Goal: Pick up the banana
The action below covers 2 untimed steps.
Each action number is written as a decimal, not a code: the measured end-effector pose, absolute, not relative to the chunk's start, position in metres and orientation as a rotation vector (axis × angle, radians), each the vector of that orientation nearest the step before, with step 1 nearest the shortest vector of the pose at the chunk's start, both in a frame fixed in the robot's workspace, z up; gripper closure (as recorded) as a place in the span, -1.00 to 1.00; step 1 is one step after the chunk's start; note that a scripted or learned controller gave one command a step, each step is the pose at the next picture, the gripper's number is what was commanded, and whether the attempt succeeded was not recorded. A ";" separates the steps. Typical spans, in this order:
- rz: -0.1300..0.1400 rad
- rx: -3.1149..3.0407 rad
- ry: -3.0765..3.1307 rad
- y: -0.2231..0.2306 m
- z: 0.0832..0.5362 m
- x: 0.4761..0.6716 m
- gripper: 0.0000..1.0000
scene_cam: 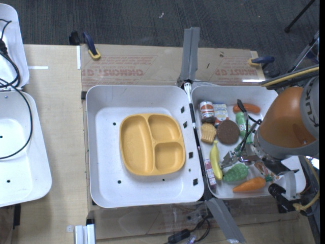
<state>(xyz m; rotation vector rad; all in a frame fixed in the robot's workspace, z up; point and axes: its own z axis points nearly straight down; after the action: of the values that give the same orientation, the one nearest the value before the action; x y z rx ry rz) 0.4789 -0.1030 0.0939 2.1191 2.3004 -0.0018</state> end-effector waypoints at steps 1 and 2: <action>-0.005 1.543 2.706 -0.107 0.097 0.482 -1.00; 0.000 1.415 2.803 -0.106 0.143 0.478 -1.00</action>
<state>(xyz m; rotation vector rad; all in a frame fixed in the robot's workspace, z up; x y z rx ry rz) 0.4782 -0.1059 0.1430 1.4152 2.8034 0.0004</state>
